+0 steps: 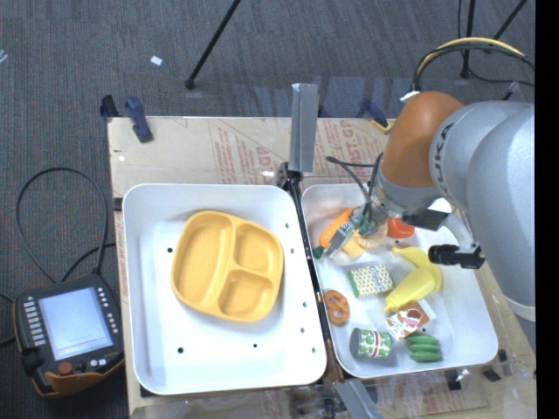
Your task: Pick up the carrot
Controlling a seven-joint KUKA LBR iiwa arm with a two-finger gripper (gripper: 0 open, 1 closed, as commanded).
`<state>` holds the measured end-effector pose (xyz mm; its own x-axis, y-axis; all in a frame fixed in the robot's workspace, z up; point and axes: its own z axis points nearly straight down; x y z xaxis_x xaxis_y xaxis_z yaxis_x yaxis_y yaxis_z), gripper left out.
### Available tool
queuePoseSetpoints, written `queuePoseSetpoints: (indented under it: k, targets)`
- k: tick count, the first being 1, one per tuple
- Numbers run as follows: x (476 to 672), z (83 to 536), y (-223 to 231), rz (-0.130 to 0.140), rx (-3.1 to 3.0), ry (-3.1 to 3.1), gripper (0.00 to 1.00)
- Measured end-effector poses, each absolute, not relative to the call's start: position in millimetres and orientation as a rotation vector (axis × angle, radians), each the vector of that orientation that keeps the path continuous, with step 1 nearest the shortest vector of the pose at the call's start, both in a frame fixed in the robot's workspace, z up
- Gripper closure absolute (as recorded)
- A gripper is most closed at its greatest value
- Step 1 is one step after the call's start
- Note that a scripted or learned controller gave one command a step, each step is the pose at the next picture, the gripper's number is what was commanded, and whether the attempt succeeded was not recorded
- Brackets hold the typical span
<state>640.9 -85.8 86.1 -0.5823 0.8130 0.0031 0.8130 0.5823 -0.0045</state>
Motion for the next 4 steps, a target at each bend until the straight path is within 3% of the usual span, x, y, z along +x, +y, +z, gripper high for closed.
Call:
queuePoseSetpoints:
  k: [1,2,3,4]
  targets:
    - [641.5,94.0,-83.7,0.006,-1.424,-2.794,1.0]
    - [633.5,248.5,-59.8,-0.006,-1.464,-2.79,1.0]
    - [631.0,241.7,-59.0,0.003,-1.457,-2.78,0.0]
    - [632.1,182.7,-27.0,0.005,-1.287,-2.858,0.0]
